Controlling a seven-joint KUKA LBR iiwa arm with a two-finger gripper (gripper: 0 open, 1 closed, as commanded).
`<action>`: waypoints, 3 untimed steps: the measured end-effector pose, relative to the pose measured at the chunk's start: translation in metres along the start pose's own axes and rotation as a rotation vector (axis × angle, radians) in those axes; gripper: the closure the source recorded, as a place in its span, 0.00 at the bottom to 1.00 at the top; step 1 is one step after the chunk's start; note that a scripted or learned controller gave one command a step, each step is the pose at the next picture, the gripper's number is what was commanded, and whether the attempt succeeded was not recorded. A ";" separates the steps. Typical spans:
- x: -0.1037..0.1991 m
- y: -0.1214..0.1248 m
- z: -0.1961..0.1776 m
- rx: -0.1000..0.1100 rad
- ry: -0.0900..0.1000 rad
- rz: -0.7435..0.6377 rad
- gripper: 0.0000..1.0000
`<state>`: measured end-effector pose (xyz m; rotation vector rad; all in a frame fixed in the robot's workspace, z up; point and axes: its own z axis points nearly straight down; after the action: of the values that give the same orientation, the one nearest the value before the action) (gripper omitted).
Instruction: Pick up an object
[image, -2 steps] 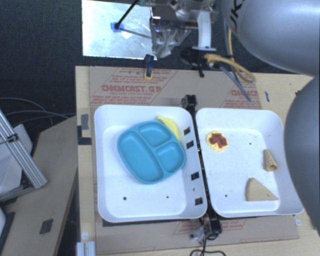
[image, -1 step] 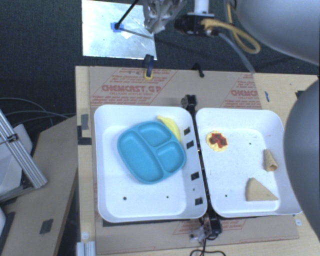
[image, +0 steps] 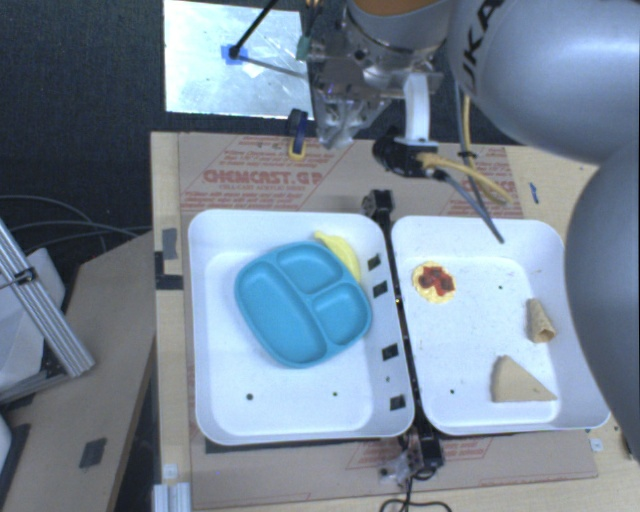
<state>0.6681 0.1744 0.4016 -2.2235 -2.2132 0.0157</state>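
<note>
My gripper (image: 336, 118) hangs high above the bench, over the cardboard behind the left bin's far edge, and nothing shows under it. In the left bin (image: 214, 400) lies a blue divided plate (image: 300, 315), with a yellow banana (image: 341, 254) touching its far right rim. The right bin (image: 470, 420) holds a small round red-and-yellow pizza piece (image: 434, 282), a tan roll (image: 541, 320) near the right wall and a tan wedge (image: 520, 382) at the front right.
Both bins rest on a cardboard sheet (image: 250, 180). Black clips (image: 388, 352) line the shared wall between them. Yellow and grey cables (image: 470, 180) trail from the arm over the right bin's far edge. A small blue-and-yellow clamp (image: 297, 134) stands behind the left bin.
</note>
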 end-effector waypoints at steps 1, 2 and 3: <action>0.031 -0.001 -0.112 -0.022 0.008 -0.011 1.00; 0.061 -0.053 -0.134 -0.011 0.006 -0.011 1.00; 0.040 0.001 -0.134 -0.015 0.005 -0.003 1.00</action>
<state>0.6704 0.2149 0.5353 -2.2252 -2.2225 -0.0064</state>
